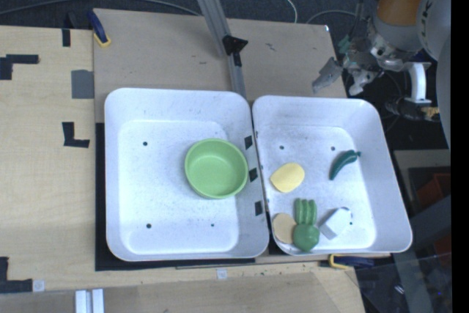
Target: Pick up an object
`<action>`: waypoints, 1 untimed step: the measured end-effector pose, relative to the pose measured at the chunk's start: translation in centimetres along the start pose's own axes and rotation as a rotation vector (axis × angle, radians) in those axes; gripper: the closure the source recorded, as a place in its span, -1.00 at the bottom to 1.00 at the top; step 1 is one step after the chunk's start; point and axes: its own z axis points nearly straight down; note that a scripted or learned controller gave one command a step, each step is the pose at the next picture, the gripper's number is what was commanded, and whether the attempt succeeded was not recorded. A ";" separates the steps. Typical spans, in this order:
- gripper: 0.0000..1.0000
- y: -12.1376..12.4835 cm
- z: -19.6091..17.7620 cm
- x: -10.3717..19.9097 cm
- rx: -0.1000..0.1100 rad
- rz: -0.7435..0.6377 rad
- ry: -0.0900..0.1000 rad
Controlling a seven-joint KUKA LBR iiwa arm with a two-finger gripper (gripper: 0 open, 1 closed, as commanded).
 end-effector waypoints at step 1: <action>-1.00 0.0 0.0 0.0 0.000 0.000 -0.001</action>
